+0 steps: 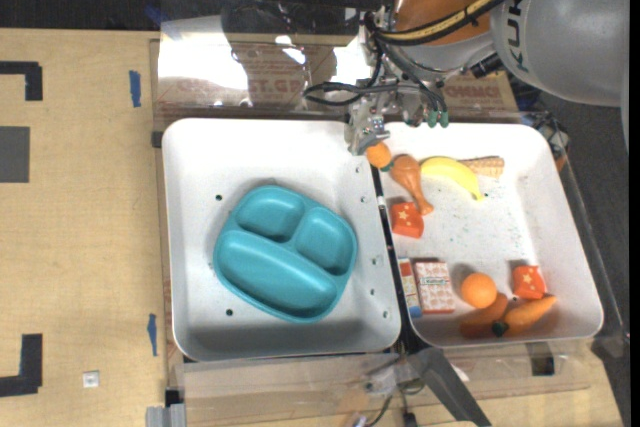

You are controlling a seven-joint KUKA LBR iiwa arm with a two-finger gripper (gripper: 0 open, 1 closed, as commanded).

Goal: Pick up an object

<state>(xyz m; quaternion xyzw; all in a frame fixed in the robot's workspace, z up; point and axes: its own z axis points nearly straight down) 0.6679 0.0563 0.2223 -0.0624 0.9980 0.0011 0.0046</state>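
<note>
Drumstick, just below tool

I can read "KU", black letters, partly cut off, on the arm's grey housing at upper right. Reddish print runs across the cardboard sheet behind the left bin, too glare-washed to make out. Small box has print, illegible from here.
</note>
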